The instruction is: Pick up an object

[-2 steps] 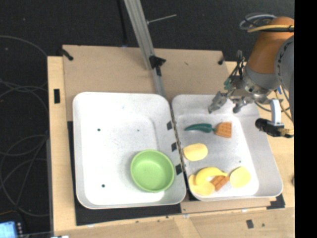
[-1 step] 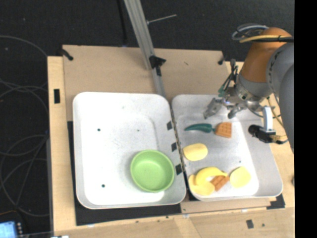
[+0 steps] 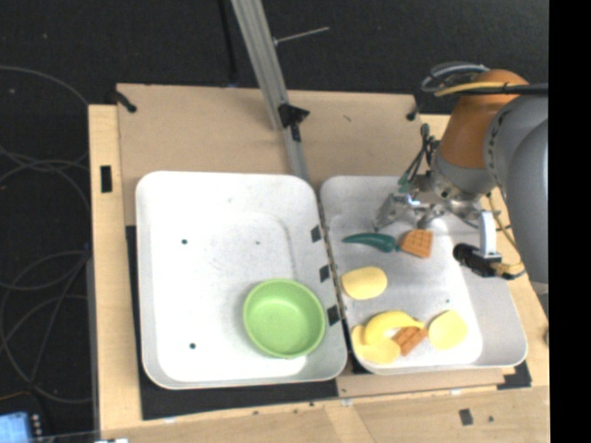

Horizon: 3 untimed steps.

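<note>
My gripper (image 3: 409,218) hangs over the back part of the right bin (image 3: 489,340), open, with nothing between its fingers. Just in front of it lies a small orange waffle piece (image 3: 417,244), and a teal curved piece (image 3: 371,241) lies to that one's left. Nearer the front sit a pale yellow lump (image 3: 365,282), a yellow banana-like piece (image 3: 383,329), a yellow round piece (image 3: 448,330) and a small orange stick (image 3: 409,340). A green bowl (image 3: 284,317) stands in the left bin (image 3: 185,210), near its front right corner.
A slanted metal pole (image 3: 263,58) rises behind the bins. The grey arm with its orange band (image 3: 471,132) and a black cable fitting (image 3: 480,261) stand over the right bin's right side. Black clips (image 3: 325,270) join the bins.
</note>
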### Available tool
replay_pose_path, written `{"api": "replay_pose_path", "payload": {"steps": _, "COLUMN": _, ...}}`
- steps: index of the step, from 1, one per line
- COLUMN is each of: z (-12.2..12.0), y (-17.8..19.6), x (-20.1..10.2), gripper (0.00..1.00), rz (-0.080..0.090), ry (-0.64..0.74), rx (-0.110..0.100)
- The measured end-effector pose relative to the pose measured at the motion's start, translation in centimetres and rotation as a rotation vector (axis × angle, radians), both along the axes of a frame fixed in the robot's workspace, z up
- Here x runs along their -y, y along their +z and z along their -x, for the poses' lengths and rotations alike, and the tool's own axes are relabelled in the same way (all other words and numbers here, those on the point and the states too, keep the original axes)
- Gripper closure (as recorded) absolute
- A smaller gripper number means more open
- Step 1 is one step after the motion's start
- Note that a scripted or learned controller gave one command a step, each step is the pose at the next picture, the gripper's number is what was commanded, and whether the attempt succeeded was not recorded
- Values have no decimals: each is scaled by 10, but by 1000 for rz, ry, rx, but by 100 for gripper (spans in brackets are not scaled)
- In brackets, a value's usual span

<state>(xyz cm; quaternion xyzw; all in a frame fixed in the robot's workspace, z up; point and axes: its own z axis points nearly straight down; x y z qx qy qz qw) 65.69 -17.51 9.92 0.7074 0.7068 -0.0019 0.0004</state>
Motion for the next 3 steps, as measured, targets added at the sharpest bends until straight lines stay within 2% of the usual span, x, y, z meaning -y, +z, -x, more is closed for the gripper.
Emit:
{"api": "replay_pose_path", "payload": {"steps": 1, "z": -2, "y": 14, "x": 1, "gripper": 100, "rz": 2, "ry": 1, "rx": 7}}
{"api": "replay_pose_path", "payload": {"steps": 2, "z": -2, "y": 58, "x": 3, "gripper": 100, "rz": -3, "ry": -1, "rx": 9}}
{"api": "replay_pose_path", "payload": {"steps": 3, "z": -9, "y": 118, "x": 11, "gripper": 100, "rz": -1, "ry": 1, "rx": 11}}
